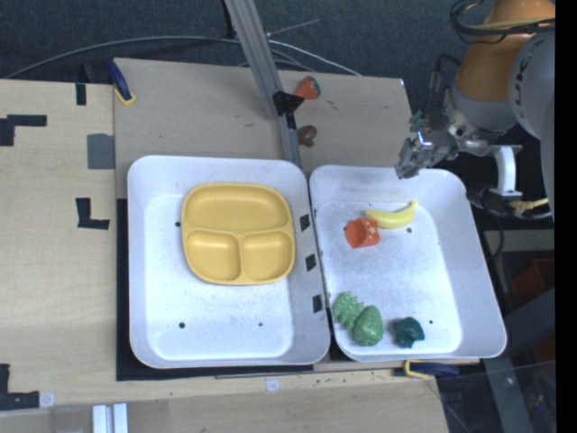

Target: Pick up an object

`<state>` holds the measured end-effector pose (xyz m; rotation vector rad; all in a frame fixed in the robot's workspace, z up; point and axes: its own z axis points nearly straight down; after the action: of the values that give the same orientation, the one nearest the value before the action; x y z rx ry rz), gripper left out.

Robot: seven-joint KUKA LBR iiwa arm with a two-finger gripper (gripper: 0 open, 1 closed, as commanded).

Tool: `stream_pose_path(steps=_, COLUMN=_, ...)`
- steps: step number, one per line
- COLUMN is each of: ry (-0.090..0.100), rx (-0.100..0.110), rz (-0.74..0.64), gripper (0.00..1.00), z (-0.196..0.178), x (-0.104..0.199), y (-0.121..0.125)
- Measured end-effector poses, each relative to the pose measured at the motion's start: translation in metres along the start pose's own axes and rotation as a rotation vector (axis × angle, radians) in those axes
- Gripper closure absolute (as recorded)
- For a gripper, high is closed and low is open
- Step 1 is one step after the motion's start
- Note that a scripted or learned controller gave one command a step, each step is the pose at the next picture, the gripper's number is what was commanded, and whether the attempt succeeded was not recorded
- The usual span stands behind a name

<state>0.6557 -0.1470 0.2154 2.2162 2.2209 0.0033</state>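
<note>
The right bin (451, 269) holds a yellow banana (394, 214) near its far side, with a small red-orange piece (361, 233) touching its left end. Near the bin's front lie a bumpy green item (348, 308), a smooth green item (367, 326) against it, and a dark teal item (408, 331) to their right. My gripper (410, 164) hangs over the bin's far rim, up and right of the banana, pointing down. It is small and dark here, and nothing shows between its fingers.
A yellow three-compartment plate (239, 231) lies in the left bin (158, 287). A grey pole (260, 52) slants across the bench behind the bins, with an orange clamp (307, 87) beside it. The arm (505, 52) enters from the upper right.
</note>
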Motion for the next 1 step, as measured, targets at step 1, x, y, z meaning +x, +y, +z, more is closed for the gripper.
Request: stream_pose_path(steps=1, ry=0.001, rx=0.002, rz=0.0, gripper=1.0, z=-0.0229, x=0.0008, y=0.0008)
